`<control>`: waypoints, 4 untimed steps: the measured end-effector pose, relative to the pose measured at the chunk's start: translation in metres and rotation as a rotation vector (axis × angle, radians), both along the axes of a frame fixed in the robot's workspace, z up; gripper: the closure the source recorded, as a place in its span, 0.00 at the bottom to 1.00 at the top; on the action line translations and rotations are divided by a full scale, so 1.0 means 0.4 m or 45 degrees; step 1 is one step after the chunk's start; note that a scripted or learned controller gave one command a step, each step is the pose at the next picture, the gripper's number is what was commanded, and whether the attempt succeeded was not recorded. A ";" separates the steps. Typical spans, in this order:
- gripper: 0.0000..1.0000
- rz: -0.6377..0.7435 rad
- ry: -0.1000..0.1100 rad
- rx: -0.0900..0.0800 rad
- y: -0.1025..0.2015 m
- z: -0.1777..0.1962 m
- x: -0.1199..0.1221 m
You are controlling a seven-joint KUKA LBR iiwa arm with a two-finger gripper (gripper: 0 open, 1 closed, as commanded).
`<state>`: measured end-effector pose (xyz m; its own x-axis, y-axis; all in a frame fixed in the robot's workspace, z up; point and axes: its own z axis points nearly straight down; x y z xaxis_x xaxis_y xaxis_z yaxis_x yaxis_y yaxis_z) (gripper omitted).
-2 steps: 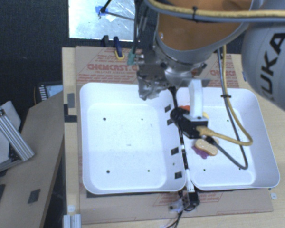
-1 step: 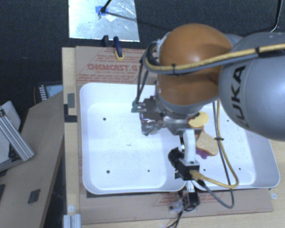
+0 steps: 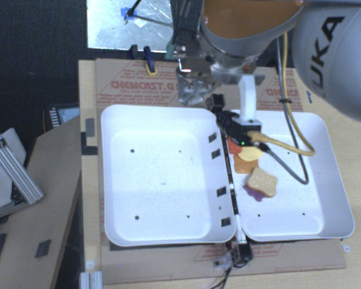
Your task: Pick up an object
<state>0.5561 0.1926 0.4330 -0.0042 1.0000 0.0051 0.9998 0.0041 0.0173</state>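
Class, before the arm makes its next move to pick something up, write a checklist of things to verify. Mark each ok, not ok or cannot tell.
1. Things to pick in the right bin: ok; a toast-like piece and an orange piece lie near the divider.
2. Toast-like piece uncovered from above: ok.
3. Gripper over a target: not ok; it hangs at the bins' far rim.
4. Pieces apart enough for a clean grasp: cannot tell; they lie close together.
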 end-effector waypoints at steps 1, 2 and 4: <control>1.00 0.005 0.007 0.001 0.111 0.206 0.017; 1.00 0.003 0.018 -0.002 0.105 0.261 -0.123; 1.00 0.004 0.016 -0.002 0.106 0.284 -0.117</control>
<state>0.5094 0.2349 0.5467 -0.0076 1.0000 0.0034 1.0000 0.0076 0.0043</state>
